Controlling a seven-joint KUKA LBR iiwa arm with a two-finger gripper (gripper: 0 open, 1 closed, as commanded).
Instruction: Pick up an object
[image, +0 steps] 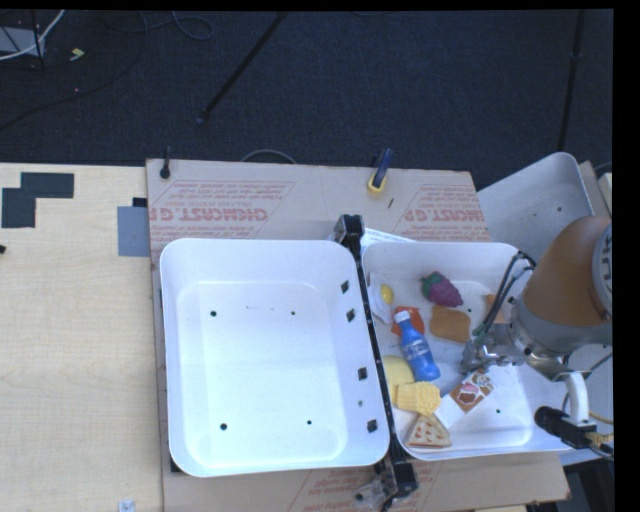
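The right bin (505, 262) holds several small items. A purple grape bunch (441, 289) lies near its back and an orange block (450, 324) in front of that. A blue bottle (416, 350) lies along the left side, with a small yellow piece (386, 295) behind it. Towards the front are a yellow waffle-like piece (418, 397), a pizza slice (428, 432) and a small red-and-white carton (471, 392). My gripper (481, 357) hangs low over the bin's right half, just above and behind the carton and to the right of the orange block.
The left bin (180, 300) sits beside the right one, their rims meeting at a black clip strip (363, 340). Both rest on cardboard (250, 205) on a wooden bench. The arm's orange band and grey body (565, 285) cover the right bin's right rim.
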